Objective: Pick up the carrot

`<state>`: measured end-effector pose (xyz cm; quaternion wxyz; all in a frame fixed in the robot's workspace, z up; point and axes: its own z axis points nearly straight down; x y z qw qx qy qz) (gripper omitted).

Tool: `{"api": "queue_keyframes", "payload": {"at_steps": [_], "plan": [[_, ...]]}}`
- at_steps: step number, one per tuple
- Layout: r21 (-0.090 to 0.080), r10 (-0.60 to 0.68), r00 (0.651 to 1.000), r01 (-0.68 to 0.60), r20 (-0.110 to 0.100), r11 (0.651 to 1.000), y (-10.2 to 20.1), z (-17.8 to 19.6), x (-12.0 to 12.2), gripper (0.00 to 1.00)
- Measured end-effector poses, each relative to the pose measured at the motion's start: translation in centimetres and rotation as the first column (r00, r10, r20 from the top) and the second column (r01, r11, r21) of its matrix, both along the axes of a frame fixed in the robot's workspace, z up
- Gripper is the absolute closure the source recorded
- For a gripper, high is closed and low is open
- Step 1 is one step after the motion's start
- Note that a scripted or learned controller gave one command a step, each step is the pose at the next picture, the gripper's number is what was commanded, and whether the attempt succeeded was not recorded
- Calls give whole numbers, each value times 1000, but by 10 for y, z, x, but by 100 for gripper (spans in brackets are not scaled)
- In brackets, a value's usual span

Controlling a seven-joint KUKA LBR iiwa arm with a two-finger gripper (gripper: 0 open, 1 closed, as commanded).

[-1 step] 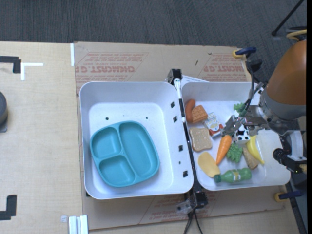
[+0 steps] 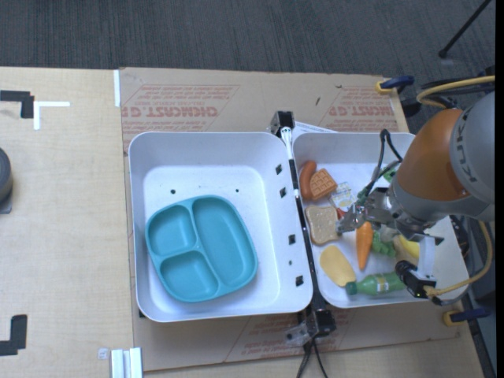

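The carrot [image 2: 363, 248] is orange and lies in the right bin [image 2: 346, 142], thick end up and tip pointing toward the front wall. My gripper [image 2: 361, 216] hangs right over the thick end, touching or nearly touching it. The wrist and the arm's orange band [image 2: 429, 164] cover what lies behind the carrot's top. Whether the carrot is gripped is hidden from this angle.
Crowded around the carrot are a bread slice [image 2: 321, 224], a yellow piece [image 2: 337, 265], a green bottle [image 2: 376, 284], a green item [image 2: 384, 246], a banana [image 2: 408, 248], a waffle [image 2: 321, 184] and a red sausage [image 2: 306, 175]. The left bin [image 2: 206, 146] holds a teal divided plate [image 2: 201, 248].
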<state>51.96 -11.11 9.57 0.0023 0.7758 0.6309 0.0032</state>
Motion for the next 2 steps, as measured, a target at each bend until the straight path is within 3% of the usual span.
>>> {"api": "queue_keyframes", "payload": {"at_steps": [1, 2], "plan": [[-4, -10, 1000, 10, 2, 1000, -3, 9, 1, 100], [-1, -79, 997, 79, -11, 997, 90, 95, -38, 100]]}}
